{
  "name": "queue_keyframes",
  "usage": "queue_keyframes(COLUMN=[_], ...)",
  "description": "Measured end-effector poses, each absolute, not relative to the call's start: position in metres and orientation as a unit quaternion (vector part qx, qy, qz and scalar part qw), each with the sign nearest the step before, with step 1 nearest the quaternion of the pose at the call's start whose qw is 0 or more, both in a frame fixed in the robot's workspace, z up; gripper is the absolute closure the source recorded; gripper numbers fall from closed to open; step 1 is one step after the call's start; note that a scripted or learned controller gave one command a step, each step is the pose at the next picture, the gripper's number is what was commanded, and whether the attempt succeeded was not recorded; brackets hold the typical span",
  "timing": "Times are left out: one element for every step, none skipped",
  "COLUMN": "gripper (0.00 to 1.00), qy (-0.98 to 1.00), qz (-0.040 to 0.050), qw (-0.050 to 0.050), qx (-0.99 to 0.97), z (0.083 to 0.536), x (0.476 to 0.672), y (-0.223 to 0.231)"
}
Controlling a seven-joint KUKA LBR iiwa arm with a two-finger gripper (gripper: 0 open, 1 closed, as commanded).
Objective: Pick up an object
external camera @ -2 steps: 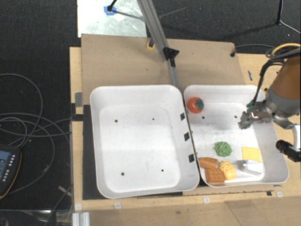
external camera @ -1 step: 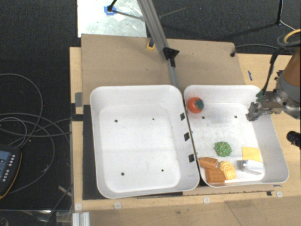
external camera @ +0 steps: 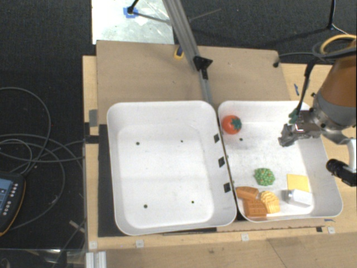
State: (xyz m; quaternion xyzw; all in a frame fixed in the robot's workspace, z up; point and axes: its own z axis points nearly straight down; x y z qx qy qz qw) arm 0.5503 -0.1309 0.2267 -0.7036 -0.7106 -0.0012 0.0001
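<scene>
Orange waffle-shaped toy (external camera: 254, 201) lies at the right white bin's (external camera: 329, 190) near edge, probably light and stiff, best pinched across its sides; whether the tool (external camera: 291, 134) is open, I cannot tell.

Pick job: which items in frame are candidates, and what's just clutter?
Candidates, all in the right bin: red tomato-like ball, green lump, yellow block, orange-brown pieces, grey-white item. The gripper hangs above that bin.

Clutter: left bin, floor cables, handheld pendant.
</scene>
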Motion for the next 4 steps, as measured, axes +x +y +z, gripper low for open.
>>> queue_keyframes(gripper=[1.0,1.0,1.0,1.0], qy=[-0.711,-0.711,-0.711,-0.711], qz=[-0.0008,-0.0008,-0.0013,-0.0011], qw=[0.001,0.001,0.001,0.001], qx=[-0.703,-0.703,-0.703,-0.703], z=[0.218,0.213,0.224,0.218], x=[0.538,0.526,0.514,0.505], y=[-0.077,-0.018,0.024,0.073])
